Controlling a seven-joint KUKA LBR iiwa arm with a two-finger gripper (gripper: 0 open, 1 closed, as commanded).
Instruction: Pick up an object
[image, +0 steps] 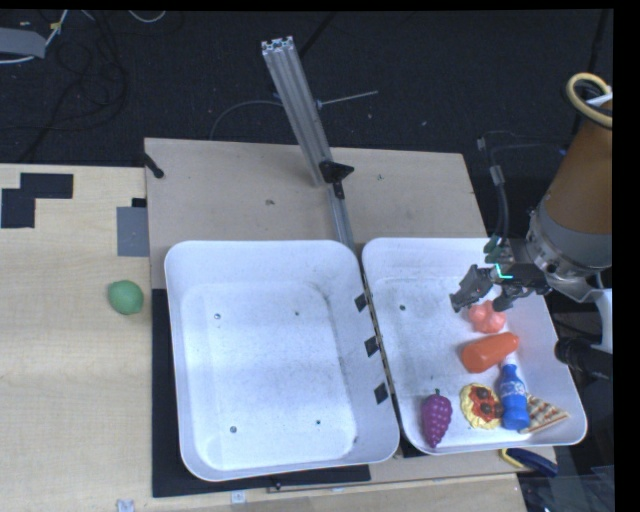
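Observation:
My gripper (487, 297) hangs over the right bin (420, 270), near its far right side, with its dark fingers spread open just above a small pink toy (488, 319). Nothing sits between the fingers. In front of the pink toy lies an orange carrot-like piece (489, 351). Nearer the front edge are a blue bottle (513, 396), a yellow and red toy (480, 406), a waffle-patterned wedge (545, 412) and a purple grape bunch (436, 417).
The left bin (262, 355) stands beside the right one, joined by black clips. A green ball (126, 297) rests on the bench to the far left. A metal rail (305, 115) slants down toward the bins from the back.

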